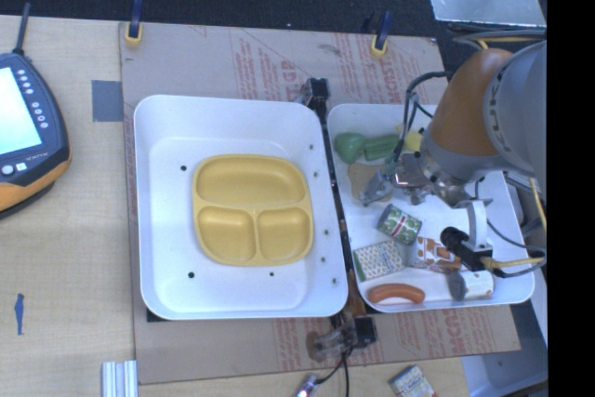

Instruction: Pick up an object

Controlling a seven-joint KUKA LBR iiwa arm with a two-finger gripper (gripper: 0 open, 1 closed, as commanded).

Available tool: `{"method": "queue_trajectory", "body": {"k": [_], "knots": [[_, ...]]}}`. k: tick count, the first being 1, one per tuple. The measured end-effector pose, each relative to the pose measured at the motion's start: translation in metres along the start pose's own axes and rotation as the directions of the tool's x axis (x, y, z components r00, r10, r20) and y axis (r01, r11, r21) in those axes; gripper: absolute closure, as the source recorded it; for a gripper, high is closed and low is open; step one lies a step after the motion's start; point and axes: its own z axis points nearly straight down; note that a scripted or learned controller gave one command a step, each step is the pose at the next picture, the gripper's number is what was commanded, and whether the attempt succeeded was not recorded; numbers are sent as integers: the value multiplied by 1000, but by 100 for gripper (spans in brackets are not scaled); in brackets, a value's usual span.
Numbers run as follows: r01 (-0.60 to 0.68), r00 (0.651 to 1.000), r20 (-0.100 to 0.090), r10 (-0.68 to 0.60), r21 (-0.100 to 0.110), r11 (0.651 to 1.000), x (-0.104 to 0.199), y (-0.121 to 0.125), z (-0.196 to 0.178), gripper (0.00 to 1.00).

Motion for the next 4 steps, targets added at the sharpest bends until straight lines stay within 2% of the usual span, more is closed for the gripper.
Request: {"method": "queue_trajectory", "body": {"k": [1, 2, 3, 4], "knots": [[3, 1000, 1, -3, 2, 1000, -9, -36, 0, 0], [4, 1000, 2, -4, 1, 1000, 8, -10, 0, 0], [5, 1000, 2, -5, 3, 1000, 7, -10, -10, 100], [5, 1000, 2, -5, 4, 1000, 7, -10, -10, 0]]}}
